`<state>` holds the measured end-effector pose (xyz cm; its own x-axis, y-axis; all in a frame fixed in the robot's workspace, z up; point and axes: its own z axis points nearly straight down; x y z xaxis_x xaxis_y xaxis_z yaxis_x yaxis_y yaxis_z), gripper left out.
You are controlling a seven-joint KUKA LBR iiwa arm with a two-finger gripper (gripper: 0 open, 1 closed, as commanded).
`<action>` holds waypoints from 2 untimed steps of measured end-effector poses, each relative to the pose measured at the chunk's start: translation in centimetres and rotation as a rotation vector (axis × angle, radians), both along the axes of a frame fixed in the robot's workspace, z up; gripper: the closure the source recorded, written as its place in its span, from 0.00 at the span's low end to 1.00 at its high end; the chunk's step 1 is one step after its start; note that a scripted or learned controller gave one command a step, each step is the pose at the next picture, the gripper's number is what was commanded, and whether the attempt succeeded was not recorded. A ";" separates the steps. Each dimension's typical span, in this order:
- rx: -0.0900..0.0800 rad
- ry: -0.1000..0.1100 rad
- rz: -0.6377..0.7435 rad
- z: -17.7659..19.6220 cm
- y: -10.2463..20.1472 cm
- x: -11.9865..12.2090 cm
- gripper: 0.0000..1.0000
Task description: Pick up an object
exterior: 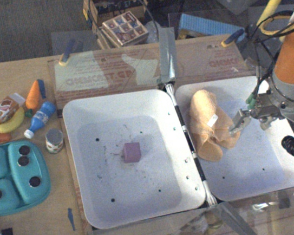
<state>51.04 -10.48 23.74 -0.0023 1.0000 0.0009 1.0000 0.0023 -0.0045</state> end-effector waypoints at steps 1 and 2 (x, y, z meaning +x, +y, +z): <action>0.000 -0.012 -0.103 -14.8 0.1 5.4 0.00; 0.000 -0.016 -0.106 -13.9 0.0 5.6 1.00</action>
